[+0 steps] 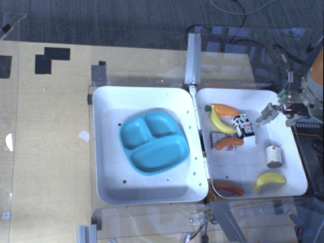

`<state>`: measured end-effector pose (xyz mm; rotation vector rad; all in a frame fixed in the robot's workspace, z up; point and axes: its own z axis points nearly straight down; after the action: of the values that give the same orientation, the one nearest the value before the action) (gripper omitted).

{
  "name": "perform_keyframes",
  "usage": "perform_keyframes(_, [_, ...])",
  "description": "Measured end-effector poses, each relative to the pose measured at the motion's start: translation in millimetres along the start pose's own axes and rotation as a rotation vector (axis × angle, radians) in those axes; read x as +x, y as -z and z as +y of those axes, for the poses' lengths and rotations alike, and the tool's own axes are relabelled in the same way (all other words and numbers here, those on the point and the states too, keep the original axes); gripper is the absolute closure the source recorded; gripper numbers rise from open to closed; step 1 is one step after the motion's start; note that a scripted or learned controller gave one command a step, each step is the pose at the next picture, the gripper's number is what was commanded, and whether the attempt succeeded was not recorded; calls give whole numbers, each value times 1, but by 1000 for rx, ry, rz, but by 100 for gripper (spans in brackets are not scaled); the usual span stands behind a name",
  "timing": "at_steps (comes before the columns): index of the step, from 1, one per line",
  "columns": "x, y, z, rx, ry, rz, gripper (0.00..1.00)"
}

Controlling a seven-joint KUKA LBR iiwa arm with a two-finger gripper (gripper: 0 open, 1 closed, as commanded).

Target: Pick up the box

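Although the gripper [268,113] hangs over the upper right of the right bin [298,158], it holds nothing, and whether its claw is spread or pressed together I cannot tell from here.

The box [244,125], small with black, white and red print, lies in the upper middle of that bin, touching a yellow banana [221,122], with a sausage [229,143] just beside it and a carrot [226,109] near.

Risk, in my judgement: the crowding. A descending finger could land on the banana or sausage, push the box aside, or close on the wrong item.

Writing on the box and on the small can [274,156] is too small to read.
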<state>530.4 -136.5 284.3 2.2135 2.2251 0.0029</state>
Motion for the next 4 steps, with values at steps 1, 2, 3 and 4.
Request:
perform_keyframes(1, [-15, -137, -16, 2, 16, 1, 0])
perform_keyframes(2, [-43, -191, 70, -18, -93, -2, 0])
perform_keyframes(3, [-63, -176, 72, -3, -104, -1, 0])
perform_keyframes(4, [-59, -197, 135, 0, -101, -1, 0])
